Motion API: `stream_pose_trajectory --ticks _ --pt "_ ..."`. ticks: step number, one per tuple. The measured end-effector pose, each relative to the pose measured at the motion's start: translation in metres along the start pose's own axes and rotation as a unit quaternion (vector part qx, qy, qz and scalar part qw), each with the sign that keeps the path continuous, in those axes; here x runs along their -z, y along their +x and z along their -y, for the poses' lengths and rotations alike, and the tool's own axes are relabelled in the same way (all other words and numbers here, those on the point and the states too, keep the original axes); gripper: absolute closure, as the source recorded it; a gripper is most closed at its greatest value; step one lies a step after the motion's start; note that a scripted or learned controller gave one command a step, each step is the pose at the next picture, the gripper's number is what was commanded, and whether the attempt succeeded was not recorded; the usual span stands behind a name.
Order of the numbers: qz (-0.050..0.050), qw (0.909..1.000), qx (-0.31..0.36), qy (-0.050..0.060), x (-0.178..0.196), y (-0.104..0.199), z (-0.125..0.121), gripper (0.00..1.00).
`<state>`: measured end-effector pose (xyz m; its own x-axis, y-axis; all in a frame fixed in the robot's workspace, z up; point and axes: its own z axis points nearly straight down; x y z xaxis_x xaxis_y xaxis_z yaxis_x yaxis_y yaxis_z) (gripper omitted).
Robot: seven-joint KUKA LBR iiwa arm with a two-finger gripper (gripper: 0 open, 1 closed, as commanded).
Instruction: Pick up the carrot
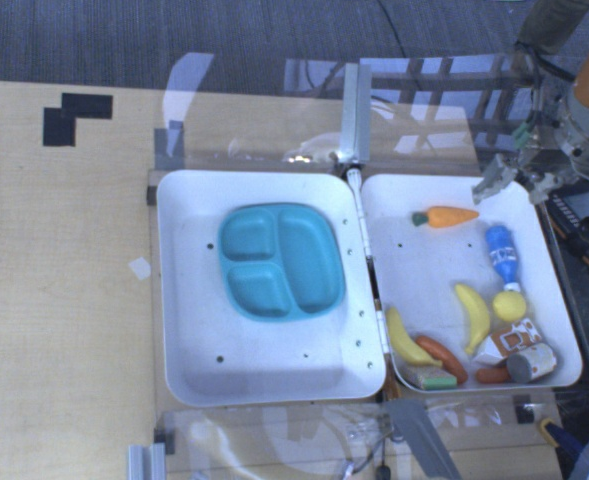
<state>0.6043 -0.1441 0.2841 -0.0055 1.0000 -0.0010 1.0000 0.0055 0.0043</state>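
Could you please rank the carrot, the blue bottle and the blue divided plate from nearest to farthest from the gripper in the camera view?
Measured from the gripper at the right bin's far edge:
1. carrot, just below-left of it, in the right bin's far part.
2. blue bottle, farther down, near the right wall.
3. blue divided plate, across in the left bin.

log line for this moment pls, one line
task: pick up carrot | carrot: lying in right bin, far end, untouched | gripper: over bin's far right corner, not on carrot | blue tray: left bin

Grey carpet floor (124,18), pale wooden bench (54,298), black cable (394,8).
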Motion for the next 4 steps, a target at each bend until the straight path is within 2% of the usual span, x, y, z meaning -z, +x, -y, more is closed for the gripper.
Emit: stream_pose_trajectory --ticks 1,2,3,4 --pt "0.000 0.9952 0.098 0.000 -0.078 0.002 -0.049 0.00" --pt "0.000 0.9852 0.171 -0.001 -0.193 -0.016 -0.061 0.00" --pt "0.001 0.9849 0.173 -0.004 -0.180 -0.014 -0.064 1.00" --pt "0.001 0.9854 0.170 -0.002 -0.195 -0.043 -0.053 1.00"
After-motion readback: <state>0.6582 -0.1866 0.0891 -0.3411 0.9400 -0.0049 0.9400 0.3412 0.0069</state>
